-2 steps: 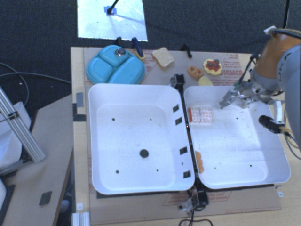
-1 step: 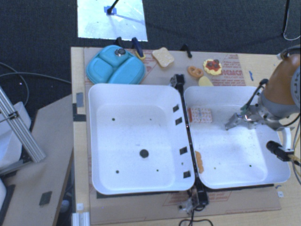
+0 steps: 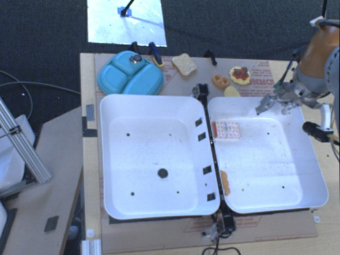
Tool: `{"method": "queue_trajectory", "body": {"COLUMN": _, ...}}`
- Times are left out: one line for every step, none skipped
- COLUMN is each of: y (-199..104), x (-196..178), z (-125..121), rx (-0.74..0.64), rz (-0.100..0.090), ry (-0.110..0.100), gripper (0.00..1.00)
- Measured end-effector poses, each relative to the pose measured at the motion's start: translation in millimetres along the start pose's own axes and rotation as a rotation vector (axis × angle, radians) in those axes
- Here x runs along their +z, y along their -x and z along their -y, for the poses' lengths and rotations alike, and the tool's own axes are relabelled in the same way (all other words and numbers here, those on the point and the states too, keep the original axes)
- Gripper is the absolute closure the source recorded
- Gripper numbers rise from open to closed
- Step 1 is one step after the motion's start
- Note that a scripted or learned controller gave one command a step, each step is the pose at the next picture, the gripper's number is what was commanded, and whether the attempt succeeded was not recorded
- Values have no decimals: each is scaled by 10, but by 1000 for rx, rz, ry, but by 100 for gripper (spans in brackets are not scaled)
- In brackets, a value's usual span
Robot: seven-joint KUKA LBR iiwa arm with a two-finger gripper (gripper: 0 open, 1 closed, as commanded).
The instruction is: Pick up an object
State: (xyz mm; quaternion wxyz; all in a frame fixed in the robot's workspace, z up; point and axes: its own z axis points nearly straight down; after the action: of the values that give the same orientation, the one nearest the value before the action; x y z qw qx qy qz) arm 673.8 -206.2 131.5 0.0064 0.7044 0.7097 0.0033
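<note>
The gripper (image 3: pixel 273 103) hung at the right bin's (image 3: pixel 313 179) far rim; from where I stood I couldn't tell its state. The packet (image 3: pixel 226 129) lay flat, down and to its left, near the divider, long axis running across the bin. A good pick meant coming straight down, closing across the short sides.

Behind the bins, a blue divided plate (image 3: pixel 130 74) rests on the bench (image 3: pixel 91 142), with a toast slice (image 3: pixel 184 64) just beside it.
</note>
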Motion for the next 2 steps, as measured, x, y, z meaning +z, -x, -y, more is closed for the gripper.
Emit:
{"method": "queue_trajectory", "body": {"y": -4, "x": 460, "z": 548, "rx": 6, "rz": -3, "ry": -8, "gripper": 0}}
{"method": "queue_trajectory", "body": {"y": -167, "x": 445, "z": 19, "rx": 0, "rz": -2, "ry": -5, "gripper": 0}}
